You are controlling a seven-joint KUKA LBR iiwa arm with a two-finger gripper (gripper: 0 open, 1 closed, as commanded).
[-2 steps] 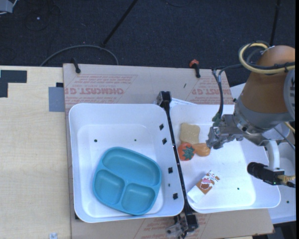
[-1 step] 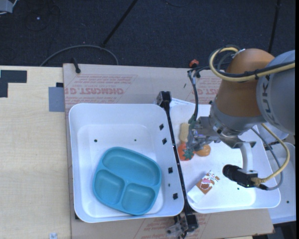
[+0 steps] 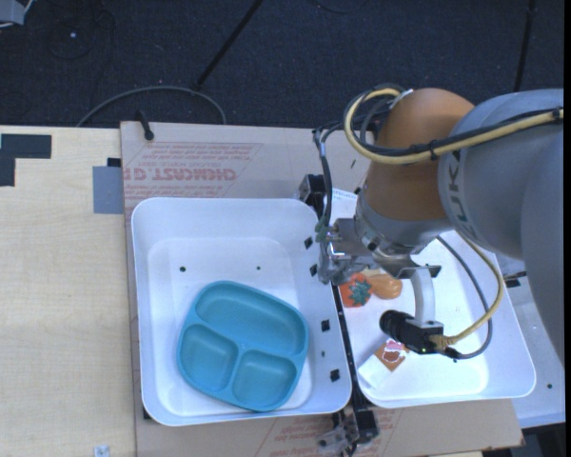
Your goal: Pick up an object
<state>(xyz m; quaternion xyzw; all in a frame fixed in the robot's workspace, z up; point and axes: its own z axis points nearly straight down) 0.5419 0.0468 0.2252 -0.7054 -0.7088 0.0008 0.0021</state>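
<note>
The arm reaches in from the right and hangs low over the right bin (image 3: 500, 374), near its left wall. My gripper (image 3: 347, 272) sits just above a small cluster of objects: an orange piece (image 3: 383, 284) and a teal and red piece (image 3: 356, 293). The wrist hides whether anything is between the fingers. A small red and white object (image 3: 392, 354) lies closer to the front of the same bin. A black cable-end part (image 3: 409, 331) of the arm hangs just above it.
The left bin (image 3: 157, 255) holds a blue divided plate (image 3: 242, 344) in its front half. A brown cardboard sheet (image 3: 190, 165) lies under both bins. The light wooden bench (image 3: 48, 303) spreads out to the left.
</note>
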